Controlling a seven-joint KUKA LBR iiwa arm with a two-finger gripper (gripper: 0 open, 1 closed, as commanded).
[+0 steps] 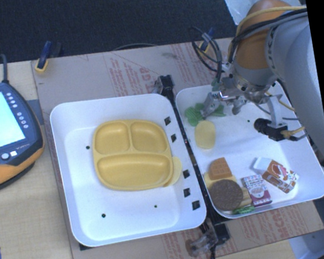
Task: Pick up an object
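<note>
The grey arm (288,55) with its orange band reaches over the right bin (317,192), and its gripper (222,102) hangs at the bin's far left corner; whether the fingers are open or closed I cannot tell. Just beside the gripper lies a green leafy piece (194,115), crinkled and soft-looking, near the bin's rim. The left bin (76,171) holds a smooth yellow divided plate (133,154). Bare white floor lies in the right bin's middle. Nearer the front sit a pale yellow rounded piece (205,134), a brown round patty (226,195) and a small carton (278,175).
</note>
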